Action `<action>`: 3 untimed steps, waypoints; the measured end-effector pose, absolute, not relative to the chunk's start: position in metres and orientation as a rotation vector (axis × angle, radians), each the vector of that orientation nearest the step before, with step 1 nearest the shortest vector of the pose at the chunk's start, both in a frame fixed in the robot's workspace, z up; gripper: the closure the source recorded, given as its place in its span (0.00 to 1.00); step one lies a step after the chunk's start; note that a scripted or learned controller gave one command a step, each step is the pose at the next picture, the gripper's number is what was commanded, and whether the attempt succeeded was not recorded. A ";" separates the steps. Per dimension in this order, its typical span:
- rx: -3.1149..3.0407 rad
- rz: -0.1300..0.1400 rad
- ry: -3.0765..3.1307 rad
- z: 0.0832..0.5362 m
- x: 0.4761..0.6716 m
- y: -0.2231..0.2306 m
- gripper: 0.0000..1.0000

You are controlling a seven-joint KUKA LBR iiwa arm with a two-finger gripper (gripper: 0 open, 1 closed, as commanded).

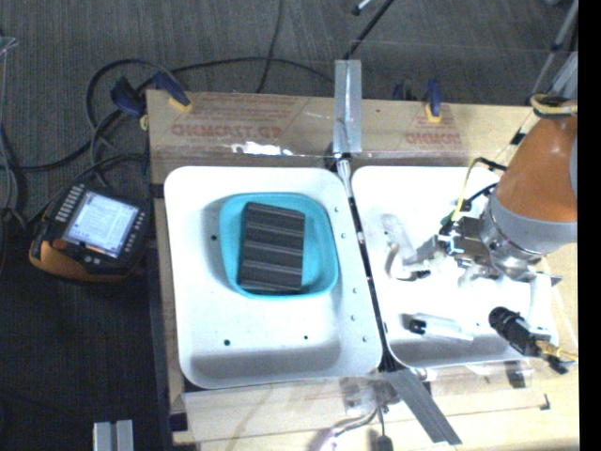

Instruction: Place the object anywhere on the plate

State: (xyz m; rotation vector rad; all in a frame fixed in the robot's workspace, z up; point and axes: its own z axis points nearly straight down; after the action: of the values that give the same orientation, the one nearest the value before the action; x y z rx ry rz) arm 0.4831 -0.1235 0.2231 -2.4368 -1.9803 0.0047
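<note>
A dark grey ribbed block (272,246) lies flat on the blue plate (321,252) in the left bin (188,280), near the plate's middle and inside its rim. My gripper (404,250) is over in the right bin (376,205), its fingers pointing left toward the divider. It is open, with nothing between the fingers. The grey and orange arm (535,191) reaches in behind it from the right.
A thin clear stick with a dark tip (437,325) lies on the right bin's floor near its front wall. A metal bar (347,111) stands over the seam between the bins. A handheld pendant (92,228) and cables lie left of the bench.
</note>
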 end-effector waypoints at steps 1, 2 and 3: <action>-2.460 0.007 -1.952 0.193 0.483 -0.191 0.00; -2.517 0.006 -1.876 0.162 0.483 -0.104 0.00; -2.241 0.004 -2.199 0.231 0.483 -0.141 0.00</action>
State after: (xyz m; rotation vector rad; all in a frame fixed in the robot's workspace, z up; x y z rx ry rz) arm 0.4834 -0.1412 0.2308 -2.2409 -2.1993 0.0038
